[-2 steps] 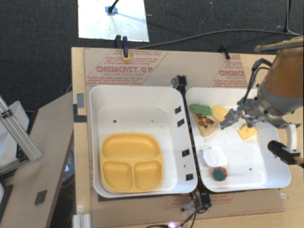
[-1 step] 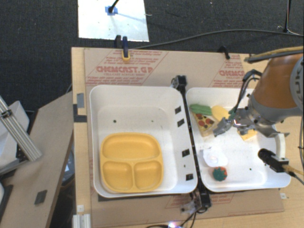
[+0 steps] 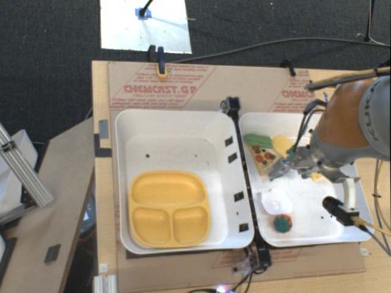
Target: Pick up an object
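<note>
Nearest the camera, at the front edge of the bench (image 3: 183, 267), a tangle of wires sits below the seam where the 2 white bins meet. Just beyond it, on the left, the left bin (image 3: 140, 139) holds a yellow tray with 3 compartments (image 3: 170, 209), lying flat toward the bin's front. On the other side, the right bin (image 3: 348, 234) carries the small things I could pick: a green ball with a reddish patch (image 3: 282, 223) near the front wall, and touching it from behind a pale, translucent cup or lid (image 3: 275, 201). A black part on a white bracket (image 3: 339, 211) sits over the bin's front right corner. Farther in, my gripper (image 3: 282, 165) hangs low over the middle of the right bin, with my grey arm and its orange band (image 3: 342, 122) reaching in from the right; whether my fingers are spread or closed I cannot tell from this angle, and I see nothing clearly between them. Just beside the gripper lies a toy pizza slice (image 3: 263, 157), with a green piece (image 3: 258, 140) and a yellow piece (image 3: 282, 144) behind it near the back wall. Beyond the bins the cardboard sheet (image 3: 183, 84) carries a blue and yellow clamp (image 3: 160, 61), and past that a white sheet (image 3: 144, 17) lies on the dark floor.
</note>
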`<state>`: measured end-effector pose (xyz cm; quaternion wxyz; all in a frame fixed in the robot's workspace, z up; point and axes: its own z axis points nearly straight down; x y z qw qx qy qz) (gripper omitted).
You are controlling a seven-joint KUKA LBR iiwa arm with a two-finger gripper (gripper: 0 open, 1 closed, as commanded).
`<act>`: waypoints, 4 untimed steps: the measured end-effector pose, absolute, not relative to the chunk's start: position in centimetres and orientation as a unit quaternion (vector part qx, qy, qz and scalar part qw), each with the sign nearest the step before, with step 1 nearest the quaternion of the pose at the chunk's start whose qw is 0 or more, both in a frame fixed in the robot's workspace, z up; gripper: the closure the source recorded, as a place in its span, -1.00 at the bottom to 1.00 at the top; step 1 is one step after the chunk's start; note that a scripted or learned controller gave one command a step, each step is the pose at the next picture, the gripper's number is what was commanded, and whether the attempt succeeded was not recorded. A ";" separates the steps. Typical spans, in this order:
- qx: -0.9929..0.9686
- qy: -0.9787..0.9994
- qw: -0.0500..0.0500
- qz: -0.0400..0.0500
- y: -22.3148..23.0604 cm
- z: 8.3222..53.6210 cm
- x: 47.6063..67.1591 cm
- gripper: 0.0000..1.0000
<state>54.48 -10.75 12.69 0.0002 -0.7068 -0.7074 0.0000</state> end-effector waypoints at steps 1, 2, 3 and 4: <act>-0.707 -0.707 0.000 0.000 -10.7 8.3 54.5 -1.00; -0.707 -0.707 -0.001 -0.001 -10.7 9.5 54.6 1.00; -0.707 -0.707 -0.002 -0.001 -10.6 14.3 53.8 1.00; -0.705 -0.709 -0.003 -0.002 -10.0 20.6 54.4 1.00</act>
